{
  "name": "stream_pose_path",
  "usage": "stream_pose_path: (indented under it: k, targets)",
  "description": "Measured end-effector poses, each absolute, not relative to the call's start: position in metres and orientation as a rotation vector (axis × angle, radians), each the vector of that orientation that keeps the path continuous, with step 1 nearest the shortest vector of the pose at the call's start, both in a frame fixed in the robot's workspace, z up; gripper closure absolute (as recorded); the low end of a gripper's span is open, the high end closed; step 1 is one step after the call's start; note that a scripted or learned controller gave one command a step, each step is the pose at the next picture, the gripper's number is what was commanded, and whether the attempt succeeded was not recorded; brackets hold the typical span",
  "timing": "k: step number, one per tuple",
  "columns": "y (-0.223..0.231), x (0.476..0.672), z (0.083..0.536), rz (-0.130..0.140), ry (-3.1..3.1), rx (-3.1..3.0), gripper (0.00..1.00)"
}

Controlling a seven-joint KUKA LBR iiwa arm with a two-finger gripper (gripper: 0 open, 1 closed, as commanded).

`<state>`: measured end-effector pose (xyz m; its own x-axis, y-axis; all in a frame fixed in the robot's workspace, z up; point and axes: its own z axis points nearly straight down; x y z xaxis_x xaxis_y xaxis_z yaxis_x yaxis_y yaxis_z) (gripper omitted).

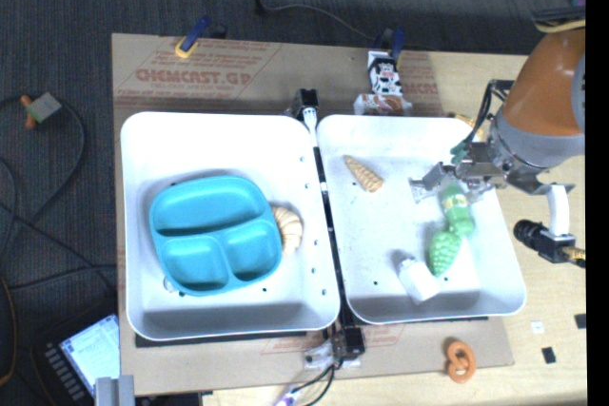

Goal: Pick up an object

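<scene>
Camera view, from above and at a slant.

Item: my gripper [455,187], reaching in from the right, low over the upper right of the right bin [495,304]. Whether it was clenched, released or grasping anything, I could not tell; the wrist hid that.

Item: green toy [449,238], lying lengthwise just under my gripper, its top end touching or nearly touching it. Judged the nearest candidate for the pick, which would explain my position there.

Item: small white block [417,280], beside the green toy's lower end.

Item: tan cone [363,172], upper left of the same bin, well apart from me.

Item: blue divided tray [215,235], taking up most of the left bin [143,299], with a tan croissant-like piece [288,225] wedged at its right edge.
</scene>
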<state>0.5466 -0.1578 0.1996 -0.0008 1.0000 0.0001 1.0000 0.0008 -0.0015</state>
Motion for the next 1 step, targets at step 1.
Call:
stream_pose_path:
  k: [1]
  targets:
    - [-0.1005,0.5811,0.0877,-0.007,-2.226,-2.223,0.00]
